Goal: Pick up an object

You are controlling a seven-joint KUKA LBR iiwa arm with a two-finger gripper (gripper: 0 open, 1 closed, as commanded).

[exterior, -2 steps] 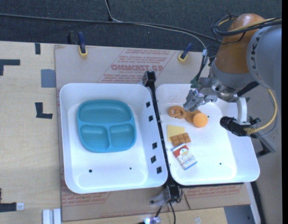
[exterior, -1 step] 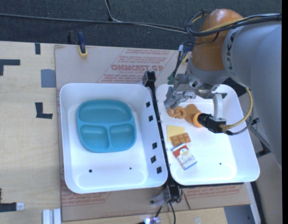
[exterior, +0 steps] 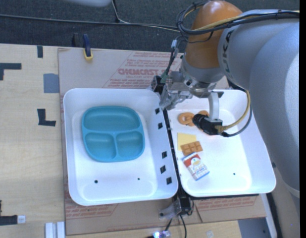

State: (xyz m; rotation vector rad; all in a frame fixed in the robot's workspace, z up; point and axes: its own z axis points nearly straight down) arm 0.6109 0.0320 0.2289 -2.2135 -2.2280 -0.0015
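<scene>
Cardboard sheet (exterior: 124, 69) (red "CHEMCAST" print) under bins (exterior: 75, 133)

Arm (exterior: 264, 78): large smooth grey casing, rounded links. Orange band (exterior: 208, 33) glossy, dome-shaped, above wrist. Black cables looped over band top, bundled along grey link. Wrist hardware (exterior: 180, 88) metallic grey with small dark fittings. Yellow-tipped cable (exterior: 237, 120) curving beneath, ending in black connector (exterior: 208, 125)

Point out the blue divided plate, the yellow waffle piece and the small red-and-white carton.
blue divided plate (exterior: 113, 133), camera view, centre ridge.
yellow waffle piece (exterior: 189, 143), camera view, middle of its top face.
red-and-white carton (exterior: 196, 165), camera view, printed front.
</scene>
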